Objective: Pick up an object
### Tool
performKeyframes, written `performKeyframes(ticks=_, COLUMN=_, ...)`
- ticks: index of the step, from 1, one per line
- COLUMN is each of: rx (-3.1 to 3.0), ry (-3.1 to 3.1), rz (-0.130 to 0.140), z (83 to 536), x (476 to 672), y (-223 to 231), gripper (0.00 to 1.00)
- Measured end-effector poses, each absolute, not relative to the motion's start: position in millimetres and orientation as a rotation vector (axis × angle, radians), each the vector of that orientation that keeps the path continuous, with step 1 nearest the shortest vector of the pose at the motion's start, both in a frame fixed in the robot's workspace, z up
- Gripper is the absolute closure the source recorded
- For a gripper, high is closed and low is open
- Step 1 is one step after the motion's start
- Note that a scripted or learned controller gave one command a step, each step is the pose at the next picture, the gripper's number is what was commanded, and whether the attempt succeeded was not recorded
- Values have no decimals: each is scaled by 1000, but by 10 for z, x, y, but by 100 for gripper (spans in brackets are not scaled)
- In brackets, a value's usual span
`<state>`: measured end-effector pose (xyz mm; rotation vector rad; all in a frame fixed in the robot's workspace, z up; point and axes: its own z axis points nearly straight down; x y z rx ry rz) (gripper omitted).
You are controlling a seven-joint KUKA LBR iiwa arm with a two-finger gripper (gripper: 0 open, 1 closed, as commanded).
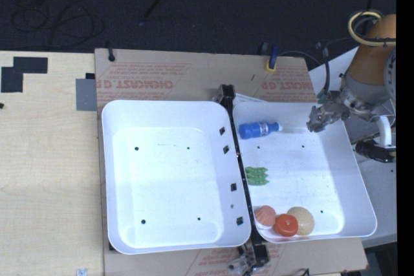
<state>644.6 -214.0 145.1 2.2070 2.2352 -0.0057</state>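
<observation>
Over the right bin's [349, 158] far right corner, the gripper [318, 121] hangs at the end of the grey arm [370, 68], dark and small against the white wall; how its jaws stand cannot be told, and nothing shows between them. Four things lie in that bin. A blue bottle [257, 130] with a white cap rests on its side near the far left corner, cap pointing toward the gripper and well apart from it. A small green piece [256, 176], knobbly and flat, sits by the left wall about midway down. At the near edge three round items crowd together: a pale pink one [264, 214] nearest the left wall, a red one [286, 225] touching it, and a tan ball [303, 219] just beside the red. The left bin [116, 139] lies alongside, the two clipped together along a black strip [236, 165]. Both rest on brown cardboard [168, 77] with red lettering, set on a pale wooden bench [45, 165].
</observation>
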Motion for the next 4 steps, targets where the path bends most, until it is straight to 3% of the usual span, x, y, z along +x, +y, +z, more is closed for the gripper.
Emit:
performKeyframes(ticks=1, rx=2208, ry=2213, rz=12, z=3151, x=6459, y=-2146, gripper=100)
performKeyframes(ticks=3, rx=2214, ry=2224, rz=2, z=4276, x=6245, y=-2141, gripper=100)
performKeyframes(ticks=4, rx=2225, ry=2221, rz=-1, z=4257, x=5932, y=-2138, gripper=100)
